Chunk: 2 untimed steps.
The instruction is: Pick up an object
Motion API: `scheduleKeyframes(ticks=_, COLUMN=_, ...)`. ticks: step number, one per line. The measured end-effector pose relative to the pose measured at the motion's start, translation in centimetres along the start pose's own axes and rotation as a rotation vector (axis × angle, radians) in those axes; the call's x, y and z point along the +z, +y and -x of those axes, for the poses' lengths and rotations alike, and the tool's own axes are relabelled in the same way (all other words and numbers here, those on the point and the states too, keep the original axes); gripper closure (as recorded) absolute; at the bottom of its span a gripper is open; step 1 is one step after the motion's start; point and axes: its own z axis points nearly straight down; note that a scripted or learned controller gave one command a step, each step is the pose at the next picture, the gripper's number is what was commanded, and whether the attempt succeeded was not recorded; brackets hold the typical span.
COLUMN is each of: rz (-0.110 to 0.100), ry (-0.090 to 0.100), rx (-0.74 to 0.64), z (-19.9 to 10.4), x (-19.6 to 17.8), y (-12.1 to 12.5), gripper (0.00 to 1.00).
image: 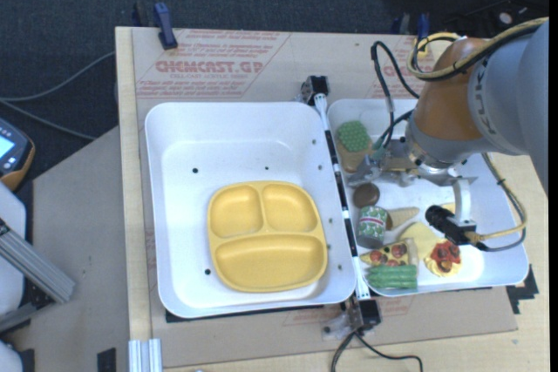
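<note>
Claw (397, 163) low in right bin (501, 267) beside green can (372, 225); grip state unclear.

Red print reading "CHEMCAST GP" runs across the protective paper (209, 65) covering the surface behind the bins.

The arm (488, 100) runs off the frame's right edge and covers much of the right bin (510, 261). Its gripper (417, 172) sits tucked under the wrist, so I can't make out the fingers. The small toys at lower right are too tiny to identify.
</note>
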Motion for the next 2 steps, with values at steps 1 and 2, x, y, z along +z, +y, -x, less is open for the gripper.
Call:
scheduleKeyframes(ticks=1, rz=0.0, ry=0.0, rx=0.004, z=0.1, x=-0.8, y=-2.1, gripper=0.0)
scheduleKeyframes(ticks=2, rz=0.004, ry=-0.001, rx=0.005, z=0.1, x=-1.8, y=-2.0, gripper=1.0)
